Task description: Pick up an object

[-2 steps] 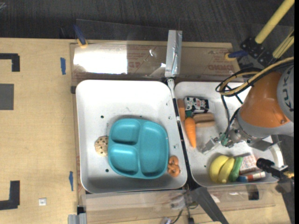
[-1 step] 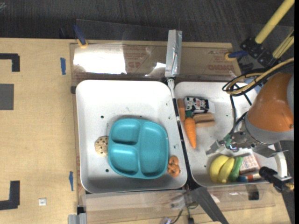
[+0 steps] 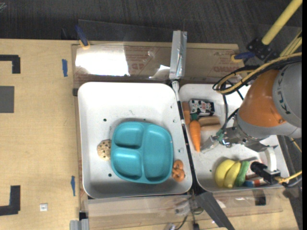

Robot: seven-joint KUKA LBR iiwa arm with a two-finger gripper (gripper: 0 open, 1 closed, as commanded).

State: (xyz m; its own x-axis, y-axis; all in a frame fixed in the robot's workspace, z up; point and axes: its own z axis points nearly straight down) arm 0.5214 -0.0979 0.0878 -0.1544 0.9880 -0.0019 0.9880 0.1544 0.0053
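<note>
- Arm [image 3: 268, 104] reaches in from the right, wrist low over the right bin [image 3: 213, 91].
- Gripper [image 3: 214, 142] sits near the bin's middle, just right of the carrot [image 3: 194, 133] — tips look close to the bin floor.
- Claw state: cannot tell. The wrist hides most of it and what shows is too small and blurred to read.
- Nothing visibly lifted, so by my read the pick is not done yet — this looks like the approach or grasp stage.
- Likely target is the carrot, lying lengthwise along the bin's left wall; whether the gripper touches it or just sits beside it, I can't say.
- Other candidates in the same bin: banana [image 3: 227, 172] at the near edge, a green item [image 3: 243, 171] just right of it, a small printed pack [image 3: 201, 107] at the far side.
- Left bin [image 3: 124, 92] holds a teal divided plate [image 3: 142, 151], a cookie [image 3: 103, 149] touching its left edge and a small orange piece [image 3: 178, 171] at its near right corner — all well apart from the gripper.
- Left to do: secure a grip, lift clear.
</note>
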